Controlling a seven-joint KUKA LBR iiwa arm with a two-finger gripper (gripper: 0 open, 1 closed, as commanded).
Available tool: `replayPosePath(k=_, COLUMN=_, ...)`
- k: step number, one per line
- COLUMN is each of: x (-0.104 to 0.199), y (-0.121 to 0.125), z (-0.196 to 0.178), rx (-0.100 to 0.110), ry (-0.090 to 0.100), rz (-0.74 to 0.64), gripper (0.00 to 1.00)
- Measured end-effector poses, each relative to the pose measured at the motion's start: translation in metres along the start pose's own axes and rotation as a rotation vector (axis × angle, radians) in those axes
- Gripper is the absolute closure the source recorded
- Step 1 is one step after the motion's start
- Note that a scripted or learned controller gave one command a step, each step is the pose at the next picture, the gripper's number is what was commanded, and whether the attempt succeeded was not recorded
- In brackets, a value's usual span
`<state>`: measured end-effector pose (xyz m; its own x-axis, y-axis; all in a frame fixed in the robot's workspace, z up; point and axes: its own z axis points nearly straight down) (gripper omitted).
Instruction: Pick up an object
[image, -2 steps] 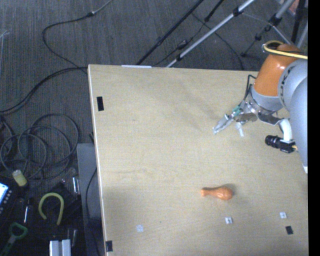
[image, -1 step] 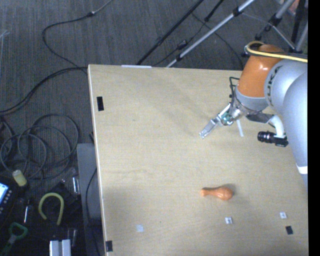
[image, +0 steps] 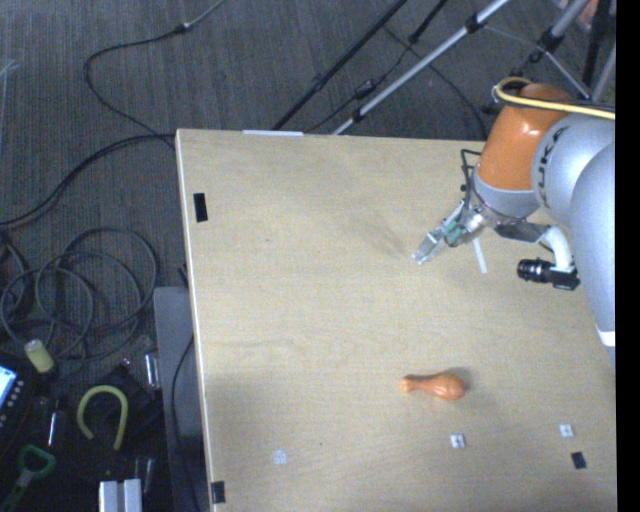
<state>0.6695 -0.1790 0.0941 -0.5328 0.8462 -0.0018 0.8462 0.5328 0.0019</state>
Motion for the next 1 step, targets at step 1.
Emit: replayPosePath(k=1, x=0.0234, y=0.0145, z=-0.0900, rx=0.001, ry=0.000, rz=0.118, gripper=1.00)
